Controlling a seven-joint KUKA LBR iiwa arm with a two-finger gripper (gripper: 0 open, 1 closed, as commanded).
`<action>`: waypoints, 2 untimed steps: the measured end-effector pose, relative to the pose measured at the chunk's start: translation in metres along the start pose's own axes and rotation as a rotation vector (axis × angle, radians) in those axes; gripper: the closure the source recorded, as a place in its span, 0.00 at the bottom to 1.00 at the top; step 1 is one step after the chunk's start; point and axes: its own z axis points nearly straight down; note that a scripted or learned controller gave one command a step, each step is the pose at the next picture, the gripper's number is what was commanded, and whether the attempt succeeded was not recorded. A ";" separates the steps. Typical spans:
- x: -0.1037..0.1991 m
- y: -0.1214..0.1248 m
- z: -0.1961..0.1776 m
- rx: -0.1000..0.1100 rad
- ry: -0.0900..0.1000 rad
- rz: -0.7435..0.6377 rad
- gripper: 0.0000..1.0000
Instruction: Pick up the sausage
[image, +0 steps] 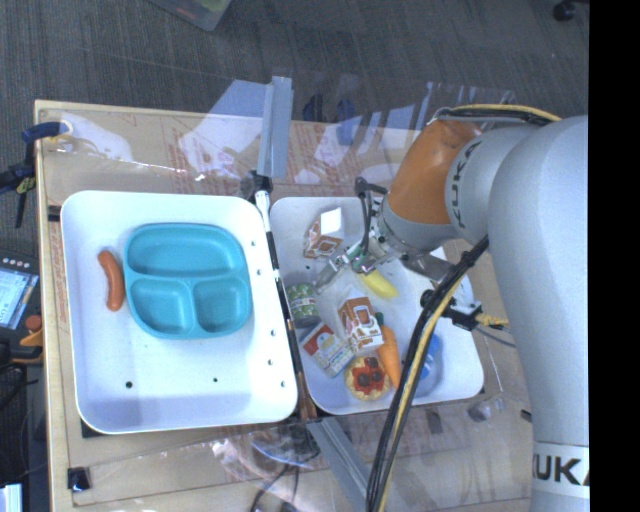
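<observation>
Sausage lies in left bin, left-middle of frame, squeezed between bin's left wall and blue tray, touching or just beside tray. Long axis runs up-down. Open floor below it. Pincer over right bin, open/closed cannot tell.

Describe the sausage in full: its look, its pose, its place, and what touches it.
The small reddish-orange sausage is a smooth, glossy-looking, slightly curved cylinder with rounded ends, seemingly a plastic toy. It lies flat and whole on the floor of the left shallow white bin, running roughly parallel to the bin's left wall. It sits close beside the left edge of the turquoise three-compartment plastic tray; whether they touch cannot be told. The end effector is over the other bin, far from it.
</observation>
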 end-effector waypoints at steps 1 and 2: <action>-0.012 0.043 -0.001 -0.001 -0.001 -0.013 0.00; -0.045 0.013 -0.046 -0.002 -0.002 -0.051 0.00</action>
